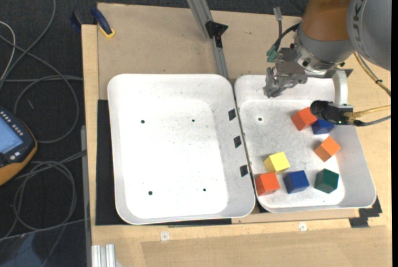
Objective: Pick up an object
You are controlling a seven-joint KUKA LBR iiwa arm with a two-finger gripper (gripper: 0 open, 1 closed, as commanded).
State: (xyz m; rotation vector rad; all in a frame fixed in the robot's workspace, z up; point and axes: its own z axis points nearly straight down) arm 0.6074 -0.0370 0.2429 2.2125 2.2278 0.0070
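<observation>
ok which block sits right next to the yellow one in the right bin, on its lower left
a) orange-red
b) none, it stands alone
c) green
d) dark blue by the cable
a: the yellow block has an orange-red block just below and to its left, near the front of the right bin, with a blue block beside that one.
</observation>
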